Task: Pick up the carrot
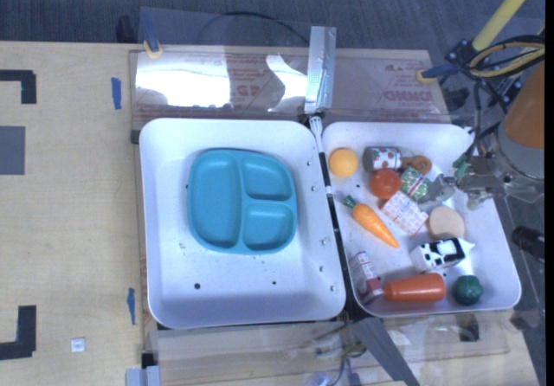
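at the right edge of the right bin (511, 289) the gripper (474, 175) hangs just over the rim. can't tell from this angle how it's set, it's a dark metal blur and nothing sits in it as far as one can see. orange band of the arm (528, 120) is right behind it, off the bin's far right corner.

next to the gripper comes a round beige piece (447, 221), a checkered card or packet (402, 211), a tomato-looking red thing (385, 183), a small can (382, 157) and an orange ball (343, 162) near the far left corner.

the carrot (375, 221) lies flat around the middle of the right bin, a bit toward its left edge, green stub pointing to the far left, tip toward the near right. probably a light, stiff plastic toy, smooth and tapered, so it could squirt out if pinched near the tip. best guess is to grab across the thick part just below the green end.

counts: one carrot, one red sausage-like piece (415, 289), one dark green ball (467, 289), one black and white cow-ish toy (441, 252). two bins, and the left bin (164, 280) carries one blue divided plate (241, 201).
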Robot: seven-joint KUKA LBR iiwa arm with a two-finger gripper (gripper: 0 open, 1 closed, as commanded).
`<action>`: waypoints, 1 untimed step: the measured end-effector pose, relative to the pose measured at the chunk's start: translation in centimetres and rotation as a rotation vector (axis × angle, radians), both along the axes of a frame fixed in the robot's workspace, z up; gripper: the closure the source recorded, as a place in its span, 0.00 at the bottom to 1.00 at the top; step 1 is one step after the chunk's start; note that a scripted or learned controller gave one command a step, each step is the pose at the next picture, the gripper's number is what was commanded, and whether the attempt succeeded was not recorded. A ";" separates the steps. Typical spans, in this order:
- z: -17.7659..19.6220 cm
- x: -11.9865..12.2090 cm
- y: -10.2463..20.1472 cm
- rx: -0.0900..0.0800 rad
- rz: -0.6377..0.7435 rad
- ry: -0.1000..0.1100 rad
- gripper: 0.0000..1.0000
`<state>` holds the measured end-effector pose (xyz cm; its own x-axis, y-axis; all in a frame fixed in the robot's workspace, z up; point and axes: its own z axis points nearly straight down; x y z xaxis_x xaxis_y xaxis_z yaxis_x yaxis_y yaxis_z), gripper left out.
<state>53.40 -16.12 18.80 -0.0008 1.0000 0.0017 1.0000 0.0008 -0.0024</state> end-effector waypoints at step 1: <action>-5.0 -0.4 5.6 0.001 0.173 0.002 0.00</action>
<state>53.03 -10.57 13.83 -0.1732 0.9849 0.0029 0.9849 0.1732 -0.0046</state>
